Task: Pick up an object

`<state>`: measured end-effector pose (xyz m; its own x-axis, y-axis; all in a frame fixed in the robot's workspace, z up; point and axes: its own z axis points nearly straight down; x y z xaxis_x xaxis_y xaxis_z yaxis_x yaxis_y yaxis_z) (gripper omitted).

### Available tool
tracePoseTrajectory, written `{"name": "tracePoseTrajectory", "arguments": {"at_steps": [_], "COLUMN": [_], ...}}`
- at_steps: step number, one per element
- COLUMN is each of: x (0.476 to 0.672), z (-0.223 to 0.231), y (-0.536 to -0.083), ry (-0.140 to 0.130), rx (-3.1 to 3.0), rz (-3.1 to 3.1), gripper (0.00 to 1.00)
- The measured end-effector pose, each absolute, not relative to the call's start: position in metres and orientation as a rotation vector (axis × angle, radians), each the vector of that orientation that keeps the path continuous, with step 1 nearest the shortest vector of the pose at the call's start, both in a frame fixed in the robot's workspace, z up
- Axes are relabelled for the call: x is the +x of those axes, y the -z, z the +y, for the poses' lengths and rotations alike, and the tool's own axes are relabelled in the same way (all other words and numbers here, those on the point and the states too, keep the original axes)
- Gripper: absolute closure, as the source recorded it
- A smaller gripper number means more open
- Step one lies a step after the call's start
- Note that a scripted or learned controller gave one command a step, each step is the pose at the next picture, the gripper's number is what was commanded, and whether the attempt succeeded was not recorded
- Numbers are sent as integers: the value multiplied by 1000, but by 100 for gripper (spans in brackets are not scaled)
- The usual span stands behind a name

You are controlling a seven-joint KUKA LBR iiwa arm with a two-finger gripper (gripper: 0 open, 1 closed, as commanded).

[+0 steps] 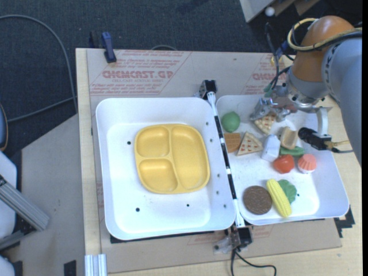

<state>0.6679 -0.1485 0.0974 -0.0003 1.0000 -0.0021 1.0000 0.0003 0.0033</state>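
Meanwhile the gripper [268, 109] hung over the waffle piece [265, 122] near the right bin's [333, 203] far edge; whether it gripped anything, I could not tell.

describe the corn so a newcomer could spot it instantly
Look in the right bin, at its near edge. The corn lies there, a yellow ridged cob on a green leafy piece, beside the brown cookie. It is the only long yellow item in that bin.

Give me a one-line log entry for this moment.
arm: over right bin | gripper: low at back, above waffle piece | grasp: unclear | yellow tray: left bin
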Motion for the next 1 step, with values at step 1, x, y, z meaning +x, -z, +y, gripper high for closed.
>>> {"name": "tracePoseTrajectory", "arguments": {"at_steps": [1], "x": [667], "z": [-80], "y": [-186], "ry": [-4], "rx": [2219], "rz": [2222], "gripper": [100]}}
